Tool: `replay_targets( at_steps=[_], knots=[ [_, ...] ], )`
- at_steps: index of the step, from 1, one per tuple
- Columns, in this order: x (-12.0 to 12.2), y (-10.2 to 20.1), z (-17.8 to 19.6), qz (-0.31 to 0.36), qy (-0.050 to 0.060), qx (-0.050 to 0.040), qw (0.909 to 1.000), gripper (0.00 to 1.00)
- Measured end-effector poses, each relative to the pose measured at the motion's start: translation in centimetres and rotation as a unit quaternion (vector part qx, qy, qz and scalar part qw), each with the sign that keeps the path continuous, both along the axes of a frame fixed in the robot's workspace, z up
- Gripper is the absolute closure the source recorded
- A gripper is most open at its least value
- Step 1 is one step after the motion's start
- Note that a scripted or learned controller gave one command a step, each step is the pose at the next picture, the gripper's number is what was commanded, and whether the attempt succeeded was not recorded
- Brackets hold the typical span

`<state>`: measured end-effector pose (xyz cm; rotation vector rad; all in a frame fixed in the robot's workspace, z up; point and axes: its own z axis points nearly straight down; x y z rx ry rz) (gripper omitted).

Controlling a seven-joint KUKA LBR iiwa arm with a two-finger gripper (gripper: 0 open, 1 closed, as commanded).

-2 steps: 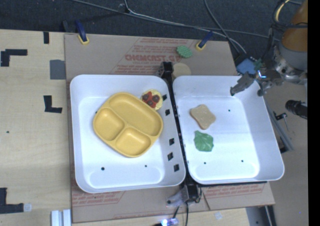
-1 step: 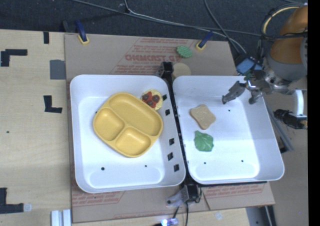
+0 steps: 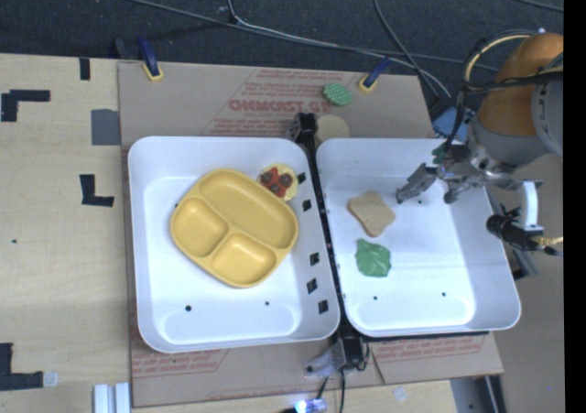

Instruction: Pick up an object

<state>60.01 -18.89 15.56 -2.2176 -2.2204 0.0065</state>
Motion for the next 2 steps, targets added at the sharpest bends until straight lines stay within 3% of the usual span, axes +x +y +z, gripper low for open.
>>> replay_targets(
  at_steps=[1,2],
  knots=[
    [0.2,0.7,-6.2,0.001,0.0,-0.0001,1.0,0.0],
    [0.3,0.8,-4.9,0.001,-0.002,0.0003,1.0,1.0]
  ],
)
